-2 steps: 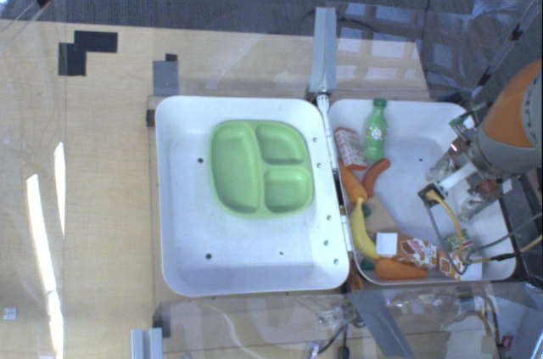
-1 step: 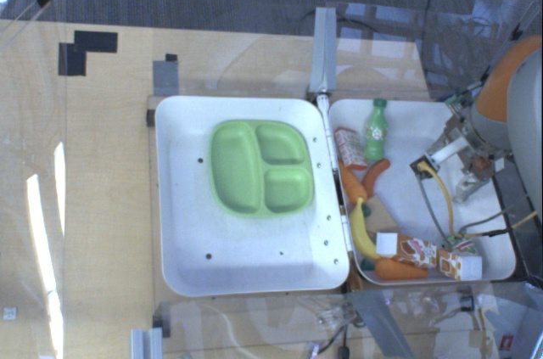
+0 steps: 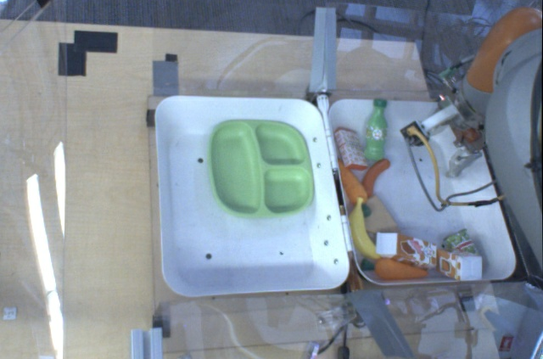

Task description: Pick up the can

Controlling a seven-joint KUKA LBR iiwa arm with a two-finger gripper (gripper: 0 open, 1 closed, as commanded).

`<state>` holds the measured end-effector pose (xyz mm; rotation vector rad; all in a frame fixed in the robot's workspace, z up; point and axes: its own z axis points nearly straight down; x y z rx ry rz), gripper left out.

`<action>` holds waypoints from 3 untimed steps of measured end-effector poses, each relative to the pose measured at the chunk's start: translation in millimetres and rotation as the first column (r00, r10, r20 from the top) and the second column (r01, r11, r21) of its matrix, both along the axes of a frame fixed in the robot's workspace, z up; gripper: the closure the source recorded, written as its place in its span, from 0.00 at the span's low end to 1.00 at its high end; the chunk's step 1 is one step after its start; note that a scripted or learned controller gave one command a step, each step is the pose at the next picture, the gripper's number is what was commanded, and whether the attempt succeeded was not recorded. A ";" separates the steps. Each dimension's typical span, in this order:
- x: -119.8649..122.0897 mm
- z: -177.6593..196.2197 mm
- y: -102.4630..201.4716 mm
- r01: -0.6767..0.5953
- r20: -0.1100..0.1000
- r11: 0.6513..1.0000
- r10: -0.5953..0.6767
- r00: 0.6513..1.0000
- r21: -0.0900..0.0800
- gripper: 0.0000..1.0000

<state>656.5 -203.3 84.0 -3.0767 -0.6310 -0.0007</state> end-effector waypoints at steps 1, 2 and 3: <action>-68.0 3.2 76.9 0.195 0.005 0.981 -0.195 0.981 0.003 0.00; 5.7 64.9 66.0 0.194 -0.002 0.981 -0.194 0.981 -0.001 0.00; -49.7 2.0 39.4 0.101 0.004 0.995 -0.101 0.995 0.000 0.00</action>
